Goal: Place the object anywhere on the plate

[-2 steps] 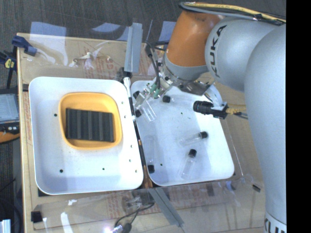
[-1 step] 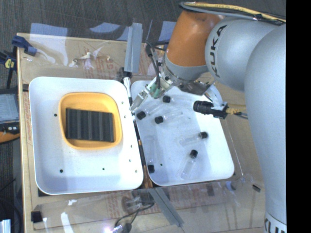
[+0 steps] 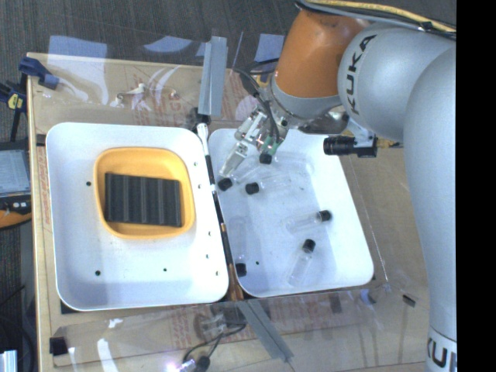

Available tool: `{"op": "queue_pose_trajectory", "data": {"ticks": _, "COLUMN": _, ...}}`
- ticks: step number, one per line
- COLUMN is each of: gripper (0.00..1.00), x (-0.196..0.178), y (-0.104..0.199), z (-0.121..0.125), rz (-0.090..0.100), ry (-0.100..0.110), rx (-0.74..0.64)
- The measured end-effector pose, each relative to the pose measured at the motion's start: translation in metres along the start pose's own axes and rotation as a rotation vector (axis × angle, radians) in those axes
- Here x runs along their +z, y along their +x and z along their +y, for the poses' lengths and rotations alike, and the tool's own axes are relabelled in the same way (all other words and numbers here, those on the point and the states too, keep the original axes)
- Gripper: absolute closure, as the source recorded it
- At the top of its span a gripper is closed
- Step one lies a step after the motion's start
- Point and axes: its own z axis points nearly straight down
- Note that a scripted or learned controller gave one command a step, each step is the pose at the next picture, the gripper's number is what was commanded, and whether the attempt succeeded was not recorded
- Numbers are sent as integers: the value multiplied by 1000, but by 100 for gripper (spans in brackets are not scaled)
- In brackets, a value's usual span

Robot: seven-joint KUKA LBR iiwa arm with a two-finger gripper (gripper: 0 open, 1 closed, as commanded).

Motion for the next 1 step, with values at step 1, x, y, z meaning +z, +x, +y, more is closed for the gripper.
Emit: {"op": "queue_pose_trajectory", "data": {"ticks": 1, "gripper": 0, "x": 17, "y": 26, "z": 26, "rz": 3, "ry": 1, "rx": -358}}
